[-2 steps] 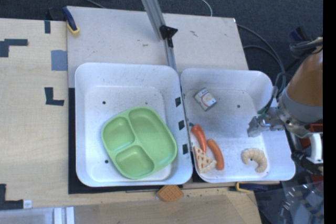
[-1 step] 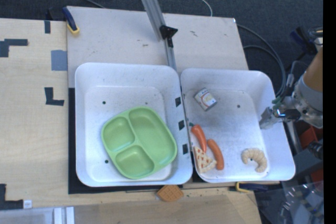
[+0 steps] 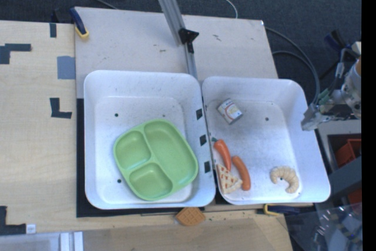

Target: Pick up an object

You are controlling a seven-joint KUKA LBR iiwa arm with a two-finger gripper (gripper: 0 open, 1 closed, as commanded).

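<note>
White plastic forms the two shallow bins that sit side by side at the centre of the frame, their inner walls touching. The left bin (image 3: 94, 126) holds a green divided plate (image 3: 155, 159) with three compartments, lying flat in the bin's lower half.

The right bin (image 3: 305, 144) holds five small items. A small grey-and-white can (image 3: 230, 110) lies tilted in the upper left part of that bin, apart from the rest. Two orange carrot-like pieces lie near the bin's left wall: the upper carrot (image 3: 222, 153) has its long axis running from upper left to lower right, and the lower carrot (image 3: 241, 172) lies just beside it on a similar slant, offset toward the lower right. A waffle wedge (image 3: 228, 180) rests against the lower carrot's left side, in the bin's lower left corner. A pale croissant (image 3: 285, 177), curved with its ends pointing down and to the right, lies in the lower right part of the bin, well apart from the carrots.

At the frame's right edge, just outside the right bin's right wall, the gripper (image 3: 312, 119) hangs beside the arm's wrist; whether it is open or closed cannot be told from this view. It holds none of the items.

A round waffle-coloured piece (image 3: 190, 216) lies on the bench below the bins.
</note>
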